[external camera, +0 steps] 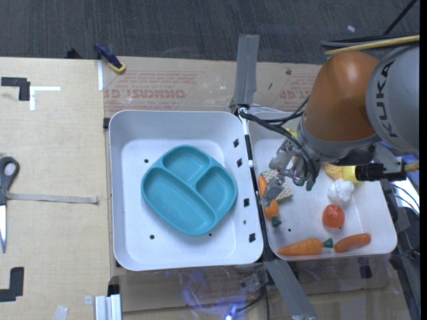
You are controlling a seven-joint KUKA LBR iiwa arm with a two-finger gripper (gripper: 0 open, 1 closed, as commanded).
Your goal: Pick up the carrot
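Over the right bin (383, 212), the gripper (291, 171) hangs low near the bin's left wall, arm reaching in from the right with the orange band (340, 102) above the wrist. Finger state: can't tell, the metal parts blur together from this angle, and nothing is visibly clamped between them.

Carrot (302, 247) lies flat along the near edge of the right bin, green stub pointing right, well apart from the gripper. Just right of it sits a sausage-shaped orange-red piece (351, 242), nearly end to end with the carrot. A tomato (333, 215) is above those two, with a white lumpy item (341, 191) just above it and a yellow piece (339, 173) partly under the arm.

Below the gripper, against the left wall: a cracker-like tan piece (281, 192) and a small orange item (271, 209) (hard to identify, partly hidden).

Left bin (123, 199) holds a blue divided plate (189, 189), three compartments, sitting tilted. Scissors (5, 179) lie on the worktop (53, 132) at the far left.
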